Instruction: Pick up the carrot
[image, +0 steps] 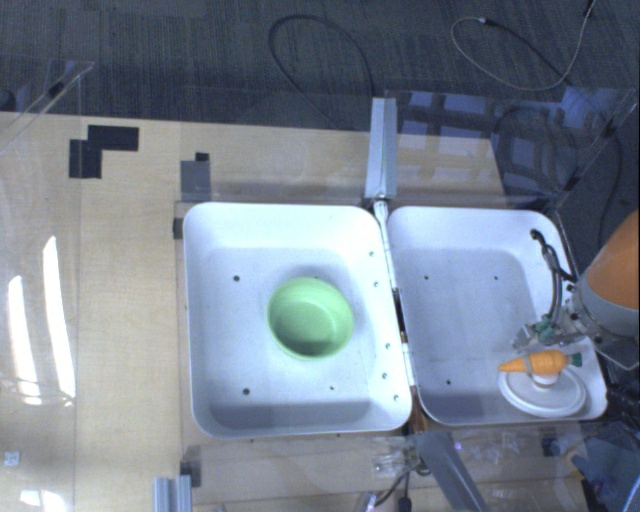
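one tapered orange carrot (536, 363)

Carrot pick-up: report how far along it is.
Done: the arm has reached into the right bin, and its tool sits right above the carrot. In hand: closing in on the carrot, which lies across a small white plate in the bin's front right corner. Whether the tool grips it cannot be told from this view. Left: a secure grasp and lifting it clear of the plate.
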